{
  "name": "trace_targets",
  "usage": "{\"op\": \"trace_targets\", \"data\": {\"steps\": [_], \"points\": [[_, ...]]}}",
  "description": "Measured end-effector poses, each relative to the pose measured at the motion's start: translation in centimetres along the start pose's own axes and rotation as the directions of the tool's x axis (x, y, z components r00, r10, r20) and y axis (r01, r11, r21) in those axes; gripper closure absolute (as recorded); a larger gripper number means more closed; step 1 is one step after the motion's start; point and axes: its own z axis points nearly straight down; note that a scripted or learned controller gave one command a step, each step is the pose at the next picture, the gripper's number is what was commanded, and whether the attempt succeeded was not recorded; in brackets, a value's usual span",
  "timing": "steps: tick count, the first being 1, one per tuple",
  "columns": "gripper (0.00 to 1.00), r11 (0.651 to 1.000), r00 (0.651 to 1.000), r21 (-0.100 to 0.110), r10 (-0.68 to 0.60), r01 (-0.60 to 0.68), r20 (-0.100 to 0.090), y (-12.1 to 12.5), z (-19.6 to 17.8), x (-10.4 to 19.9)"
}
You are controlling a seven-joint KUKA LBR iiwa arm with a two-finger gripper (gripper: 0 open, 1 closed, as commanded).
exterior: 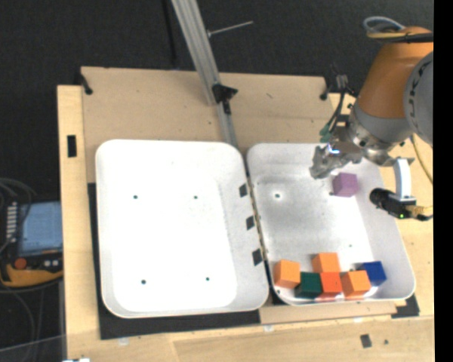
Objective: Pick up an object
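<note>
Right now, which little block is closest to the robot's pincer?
The small purple cube in the right white bin. It sits alone just beside the pincer, while the orange, green and blue blocks huddle at the bin's near edge.

Bright, even overhead light, soft shadows, slightly grainy, mildly blurred picture.
</note>
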Motion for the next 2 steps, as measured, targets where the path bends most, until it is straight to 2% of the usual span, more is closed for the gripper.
{"op": "trace_targets", "data": {"steps": [1, 2], "points": [[1.00, 1.000, 1.000, 0.001, 0.001, -0.001, 0.000, 1.1, 0.4, 4.7], [1.00, 1.000, 1.000, 0.000, -0.001, 0.001, -0.001, 2.0, -1.3, 10.2]]}}
